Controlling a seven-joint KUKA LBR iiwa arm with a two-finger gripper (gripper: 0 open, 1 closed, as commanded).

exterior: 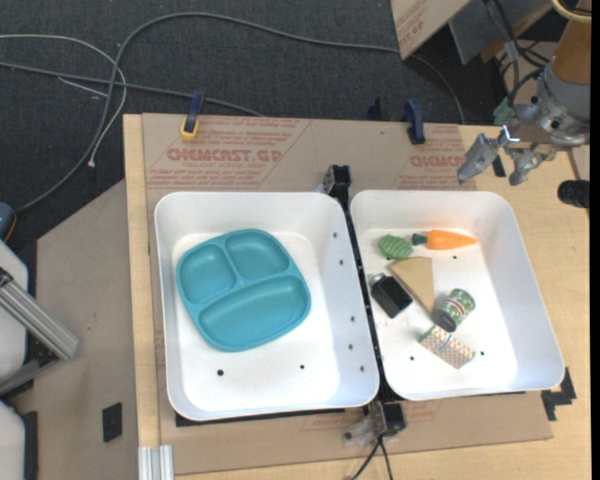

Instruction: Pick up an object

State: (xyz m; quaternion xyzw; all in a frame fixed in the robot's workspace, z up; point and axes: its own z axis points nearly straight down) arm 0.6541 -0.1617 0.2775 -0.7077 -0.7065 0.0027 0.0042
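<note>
Teal plate [245, 289] alone, left bin [178, 375].

A dark carpeted floor [75, 122] lies far left of the jaws, crossed by pale cables [112, 80]. The worktop [281, 155], a tan printed board, spreads below and left of them, held by two blue clamps [194, 111]. A cardboard box [427, 23] sits just above-left.
</note>
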